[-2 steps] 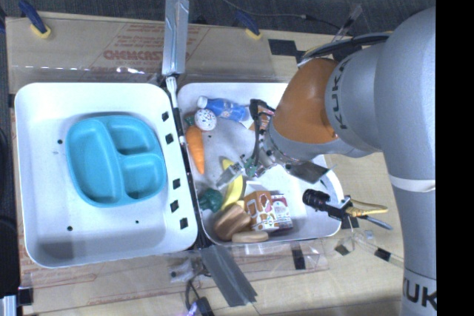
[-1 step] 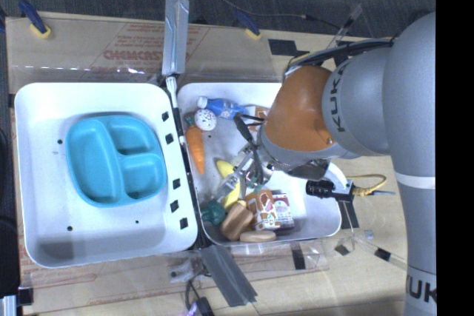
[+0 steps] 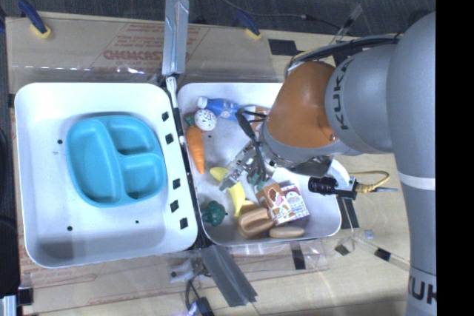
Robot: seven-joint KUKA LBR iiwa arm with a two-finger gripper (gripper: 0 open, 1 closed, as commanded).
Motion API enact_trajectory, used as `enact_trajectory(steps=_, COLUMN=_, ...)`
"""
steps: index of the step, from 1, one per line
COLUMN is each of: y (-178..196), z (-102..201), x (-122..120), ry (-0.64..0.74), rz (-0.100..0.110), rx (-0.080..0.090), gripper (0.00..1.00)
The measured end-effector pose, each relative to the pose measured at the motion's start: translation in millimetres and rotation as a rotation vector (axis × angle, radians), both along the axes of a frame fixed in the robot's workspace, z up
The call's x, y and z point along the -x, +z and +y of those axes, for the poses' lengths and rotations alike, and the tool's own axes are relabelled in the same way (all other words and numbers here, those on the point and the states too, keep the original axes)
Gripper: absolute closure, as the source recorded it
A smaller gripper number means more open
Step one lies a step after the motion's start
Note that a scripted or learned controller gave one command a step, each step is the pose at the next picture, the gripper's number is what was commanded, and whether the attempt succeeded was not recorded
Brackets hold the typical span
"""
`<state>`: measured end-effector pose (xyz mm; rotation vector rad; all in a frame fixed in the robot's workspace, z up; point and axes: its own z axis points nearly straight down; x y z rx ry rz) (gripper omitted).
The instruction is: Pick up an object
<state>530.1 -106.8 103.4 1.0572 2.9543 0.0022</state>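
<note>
The fingers hang spread apart in the right bin with nothing between them, tips just above the yellow banana. The carrot lies at their 10 o'clock, a hot dog bun and picture card at 5 o'clock, and a green toy at 7. At 9 o'clock, the left bin holds a blue divided tray.

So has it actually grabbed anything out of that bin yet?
Not that I can see. Done: the arm has reached into the right bin. In hand: the gripper sits low among the toys, by the banana and carrot. Left: gripping one and lifting it.
</note>
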Motion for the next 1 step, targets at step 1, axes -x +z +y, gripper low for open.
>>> enact_trajectory(steps=1, y=91.0, z=42.9, x=-63.9, ry=-0.209, rz=-0.001, rx=-0.001, gripper=1.0)
